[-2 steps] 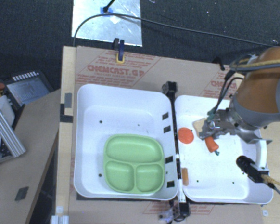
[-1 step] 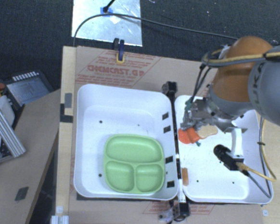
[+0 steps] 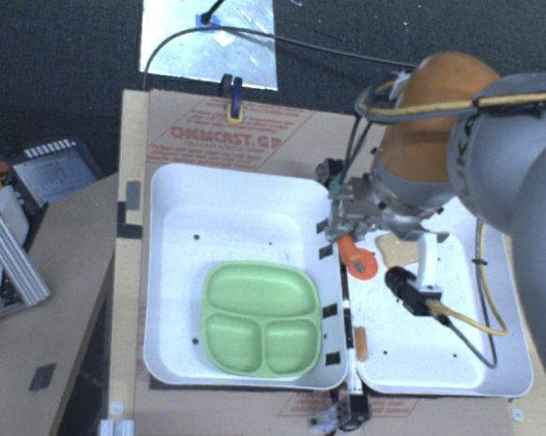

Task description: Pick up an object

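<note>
green plate: three compartments, I see it flat in left bin
orange disc: right bin, by left wall
beige piece: just beside disc
brown stick: front-left corner

left bin: back half bare; green tray fills front | right bin: arm overhangs back; front strip open

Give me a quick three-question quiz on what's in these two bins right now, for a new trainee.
1. True or false: the green divided plate lies in the left bin.
2. Multiple choice: how many compartments does the green divided plate have? A) two B) three C) five
3. Short answer: what colour is the round object nearest the gripper?

Key: 1 true; 2 B; 3 orange.
</note>
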`<state>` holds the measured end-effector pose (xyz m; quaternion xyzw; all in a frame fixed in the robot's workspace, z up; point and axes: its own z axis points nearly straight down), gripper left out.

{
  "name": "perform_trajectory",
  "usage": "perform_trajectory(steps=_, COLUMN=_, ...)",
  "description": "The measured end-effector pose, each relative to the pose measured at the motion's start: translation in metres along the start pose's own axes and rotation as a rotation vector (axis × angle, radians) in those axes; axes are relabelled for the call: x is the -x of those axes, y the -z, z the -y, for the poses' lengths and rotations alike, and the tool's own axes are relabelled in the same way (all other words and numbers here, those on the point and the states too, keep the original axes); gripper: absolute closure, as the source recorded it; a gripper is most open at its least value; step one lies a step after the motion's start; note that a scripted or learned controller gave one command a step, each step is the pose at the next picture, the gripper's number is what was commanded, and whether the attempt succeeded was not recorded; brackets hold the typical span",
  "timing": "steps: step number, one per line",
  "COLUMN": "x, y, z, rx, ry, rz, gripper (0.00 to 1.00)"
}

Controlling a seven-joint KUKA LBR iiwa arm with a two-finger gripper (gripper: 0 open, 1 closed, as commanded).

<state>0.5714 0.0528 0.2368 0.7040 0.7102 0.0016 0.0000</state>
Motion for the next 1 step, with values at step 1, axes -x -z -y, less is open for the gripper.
perform_trajectory(steps=1, x=-0.0500, y=-0.0133, z=-0.0211, rx=-0.001, ry=0.000, rz=0.000, gripper=1.00)
